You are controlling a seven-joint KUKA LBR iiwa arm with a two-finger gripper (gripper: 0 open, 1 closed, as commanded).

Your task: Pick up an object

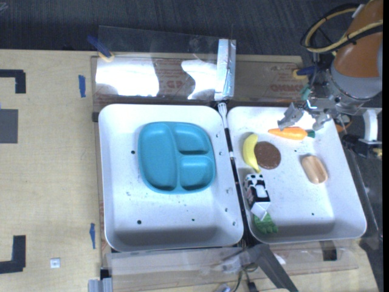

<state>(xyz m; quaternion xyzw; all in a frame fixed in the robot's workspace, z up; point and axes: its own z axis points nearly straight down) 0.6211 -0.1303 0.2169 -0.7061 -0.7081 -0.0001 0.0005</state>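
The right bin holds an orange carrot near its far edge, a yellow banana, a brown round disc and a tan oval piece. My gripper hangs just above and behind the carrot's right end, at the bin's far side. Its two grey fingers stand spread apart, open, with nothing between them. The carrot lies flat on the bin floor.
A black-and-white item, a small white block and a green leafy piece lie along the right bin's left wall. A blue divided plate sits in the left bin. A clear panel stands behind the bins.
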